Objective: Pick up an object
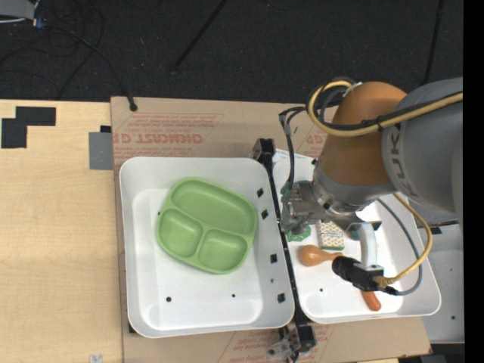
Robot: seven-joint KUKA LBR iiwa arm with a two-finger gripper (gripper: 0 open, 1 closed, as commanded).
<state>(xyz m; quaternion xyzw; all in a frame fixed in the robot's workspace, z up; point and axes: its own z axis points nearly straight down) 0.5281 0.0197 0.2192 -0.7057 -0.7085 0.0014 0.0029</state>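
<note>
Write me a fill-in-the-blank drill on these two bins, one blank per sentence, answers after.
1. The green plastic divided plate lies in the ____ white bin.
2. That plate has ____ compartments.
3. The grey arm with the orange band hangs over the ____ white bin.
4. The tan pear-shaped toy lies in the ____ bin.

Answers: left; three; right; right

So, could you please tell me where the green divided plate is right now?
The green plate lies in the left bin, toward its upper middle, across the divider from the arm over the right bin.
</note>
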